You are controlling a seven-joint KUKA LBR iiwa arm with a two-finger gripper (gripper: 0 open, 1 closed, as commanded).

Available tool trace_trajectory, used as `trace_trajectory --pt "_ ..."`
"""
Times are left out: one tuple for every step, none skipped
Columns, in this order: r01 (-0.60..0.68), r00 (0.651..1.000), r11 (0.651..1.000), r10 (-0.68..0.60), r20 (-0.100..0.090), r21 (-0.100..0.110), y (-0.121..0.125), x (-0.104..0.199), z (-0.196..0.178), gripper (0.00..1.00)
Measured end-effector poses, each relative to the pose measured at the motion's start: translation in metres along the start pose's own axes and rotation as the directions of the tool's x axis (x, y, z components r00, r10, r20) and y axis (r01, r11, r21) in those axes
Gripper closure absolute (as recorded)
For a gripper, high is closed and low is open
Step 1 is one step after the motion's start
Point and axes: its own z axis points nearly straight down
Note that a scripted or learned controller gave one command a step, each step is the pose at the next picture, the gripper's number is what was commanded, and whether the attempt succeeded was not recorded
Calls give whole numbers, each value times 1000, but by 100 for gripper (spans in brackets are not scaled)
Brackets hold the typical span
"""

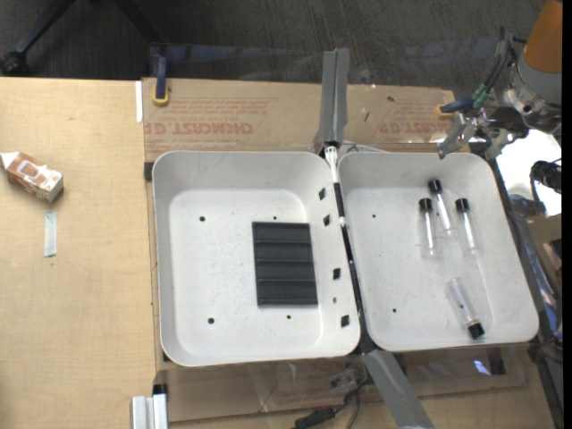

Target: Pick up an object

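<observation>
Right now the grey arm's gripper (465, 132) hovers by the right white bin's (375, 320) far corner, holding nothing; finger spread unclear. 4 clear plastic tubes with black caps (444, 226) lie loose there, reachable; a black ribbed block (285, 263) sits in the left bin (179, 329).

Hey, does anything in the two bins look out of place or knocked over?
Nothing looks spilled or broken. The black ribbed block lies flat in the left bin. Four clear tubes with black caps lie in the right bin; one rests apart from the others, angled toward the near corner.
</observation>
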Motion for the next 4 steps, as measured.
trace_trajectory --pt "-13 1000 1000 13 1 -2 8 -12 131 0" --pt "99 995 995 -99 -10 -20 -74 -36 142 0" --pt "98 995 995 -99 -9 -27 -71 -36 129 100" --pt "98 995 995 -98 -11 -22 -73 -36 132 0"
